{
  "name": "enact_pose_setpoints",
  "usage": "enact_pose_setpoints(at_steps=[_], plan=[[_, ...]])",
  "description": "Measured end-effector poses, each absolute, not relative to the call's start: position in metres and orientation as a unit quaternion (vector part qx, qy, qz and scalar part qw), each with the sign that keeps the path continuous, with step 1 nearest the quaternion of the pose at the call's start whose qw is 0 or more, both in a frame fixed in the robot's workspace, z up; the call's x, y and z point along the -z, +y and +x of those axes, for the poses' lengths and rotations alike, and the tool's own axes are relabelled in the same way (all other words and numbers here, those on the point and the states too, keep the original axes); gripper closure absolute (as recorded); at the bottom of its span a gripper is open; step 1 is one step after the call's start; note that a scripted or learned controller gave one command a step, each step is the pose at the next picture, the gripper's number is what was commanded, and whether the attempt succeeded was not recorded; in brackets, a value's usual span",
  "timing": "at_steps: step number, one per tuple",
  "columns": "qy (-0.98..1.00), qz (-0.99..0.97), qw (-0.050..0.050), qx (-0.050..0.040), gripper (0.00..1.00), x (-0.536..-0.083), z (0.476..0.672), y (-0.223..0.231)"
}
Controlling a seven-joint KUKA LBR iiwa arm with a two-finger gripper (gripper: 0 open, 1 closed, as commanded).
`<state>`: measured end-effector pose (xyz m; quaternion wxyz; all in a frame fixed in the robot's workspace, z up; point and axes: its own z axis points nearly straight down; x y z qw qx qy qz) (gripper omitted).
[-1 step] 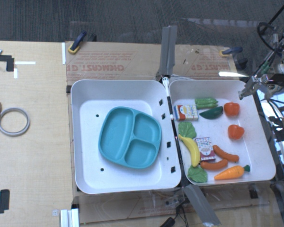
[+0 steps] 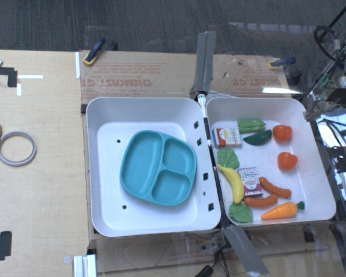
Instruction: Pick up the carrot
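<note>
Your carrot [image 2: 282, 210] lies in the right bin [image 2: 320, 172], close to that bin's front right corner. Its long axis runs nearly left to right across the view, tilted a little. The green stub points right and slightly toward the back. The narrow orange tip points left and slightly toward the front wall. The carrot lies flat on the bin floor, with nothing on top of it.

The tip ends just beside the right end of the nearer sausage [image 2: 260, 201]. A second sausage [image 2: 275, 186] lies just behind the carrot, apart from it.

Count the right bin like this:
- 1 carrot
- 2 sausages
- 1 banana [image 2: 232, 182]
- 2 red-orange round fruits [image 2: 282, 133], the other one nearer you [image 2: 287, 160]
- 2 small cartons [image 2: 226, 137], the second one beside the banana [image 2: 249, 178]
- 2 leafy green pieces [image 2: 228, 157], the second at the front wall [image 2: 240, 212]
- 1 light green pepper [image 2: 251, 124]
- 1 dark green piece [image 2: 257, 137] just below the pepper

The left bin [image 2: 104, 154] holds 1 teal plate [image 2: 158, 167] with 3 compartments.

On the bench [image 2: 40, 212], well left of the 2 bins, you have 1 tape roll [image 2: 14, 148].

You cannot tell the state of the end effector from this view.
</note>
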<state>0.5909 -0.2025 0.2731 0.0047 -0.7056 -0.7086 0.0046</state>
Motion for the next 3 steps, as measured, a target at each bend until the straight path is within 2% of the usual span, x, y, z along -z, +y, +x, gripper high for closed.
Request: enact_pose_setpoints(at_steps=[1,3], plan=[[-0.522,-0.853,0.002,-0.0038,1.0,-0.4374,0.5883,-0.2221],[-0.526,-0.85,0.004,-0.0115,1.0,-0.4462,0.5939,-0.2208]])
